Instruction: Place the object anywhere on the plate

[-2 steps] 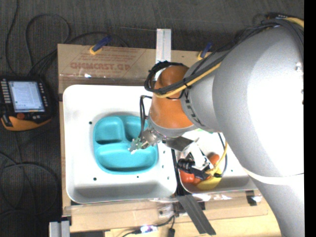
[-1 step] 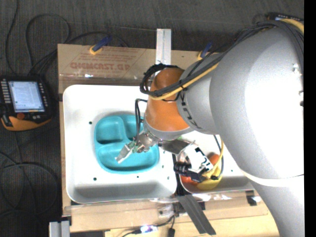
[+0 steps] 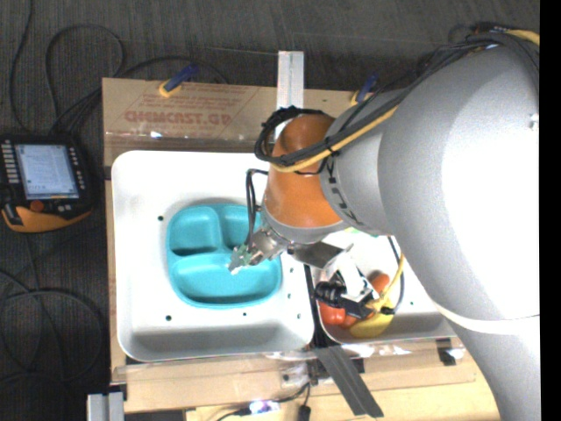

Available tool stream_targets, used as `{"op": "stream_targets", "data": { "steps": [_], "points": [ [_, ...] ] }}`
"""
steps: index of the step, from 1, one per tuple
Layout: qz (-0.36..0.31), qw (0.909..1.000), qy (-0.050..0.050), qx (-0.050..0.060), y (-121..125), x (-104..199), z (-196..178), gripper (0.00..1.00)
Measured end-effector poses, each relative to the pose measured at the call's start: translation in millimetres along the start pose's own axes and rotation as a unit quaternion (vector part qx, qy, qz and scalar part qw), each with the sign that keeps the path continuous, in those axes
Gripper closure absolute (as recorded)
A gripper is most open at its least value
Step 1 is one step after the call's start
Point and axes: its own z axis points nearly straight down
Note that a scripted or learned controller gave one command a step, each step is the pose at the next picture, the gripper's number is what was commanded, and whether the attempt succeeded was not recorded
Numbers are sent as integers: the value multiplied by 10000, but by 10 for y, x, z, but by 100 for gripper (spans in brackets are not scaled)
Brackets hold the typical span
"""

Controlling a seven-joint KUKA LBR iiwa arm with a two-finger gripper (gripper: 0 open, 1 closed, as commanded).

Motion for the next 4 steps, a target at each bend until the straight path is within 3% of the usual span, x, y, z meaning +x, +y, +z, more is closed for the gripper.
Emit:
{"op": "stream_targets", "data": {
  "steps": [1, 2, 3, 4],
  "points": [
    [1243, 9922, 13, 105, -230, -61, -605, 100],
    [1245, 9922, 23, 50, -284, 333, 270, 100],
    [249, 9997, 30, -4, -302, 250, 292, 100],
    [254, 9996, 23, 99, -737, -420, -613, 100]
  ]
}}
